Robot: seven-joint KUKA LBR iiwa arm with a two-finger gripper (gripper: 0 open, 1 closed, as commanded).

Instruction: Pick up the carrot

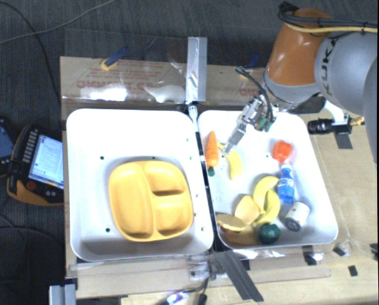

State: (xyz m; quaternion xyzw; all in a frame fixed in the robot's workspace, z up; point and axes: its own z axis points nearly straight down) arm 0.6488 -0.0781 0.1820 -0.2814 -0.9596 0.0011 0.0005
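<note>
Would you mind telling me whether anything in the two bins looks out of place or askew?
The carrot lies against the left wall of the right bin, right by the divider, apart from the other food heaped at the bin's front. The yellow tray sits slightly turned in the left bin. Nothing looks spilled or damaged.

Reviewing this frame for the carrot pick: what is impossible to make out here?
- Claw: too small and blurred in the camera view to judge its state.
- Carrot: its lower end, against the bin wall, is dark and unclear.
- Brown item in the right bin's near corner: partly covered by the banana and pale pieces.
</note>
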